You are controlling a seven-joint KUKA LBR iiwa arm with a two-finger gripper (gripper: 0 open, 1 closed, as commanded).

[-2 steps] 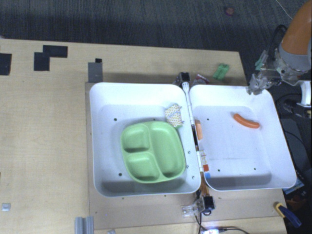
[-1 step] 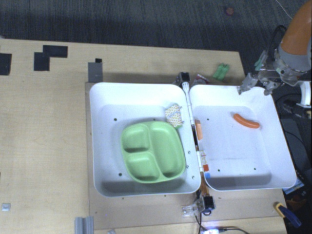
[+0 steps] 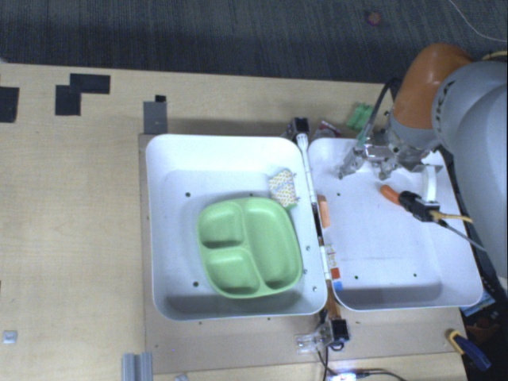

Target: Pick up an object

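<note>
Right white bin point(image 3: 381, 252), orange object point(image 3: 389, 194) near parted fingers point(image 3: 367, 167), untouched

Green divided plate point(image 3: 248, 246) in left bin point(image 3: 171, 213)

Pale wood bench point(image 3: 71, 236) (black patches point(image 3: 81, 93)), dark carpet point(image 3: 198, 14) beyond

arm point(image 3: 476, 125) cropped at right, speckled scrap point(image 3: 282, 186) maybe cloth
</note>
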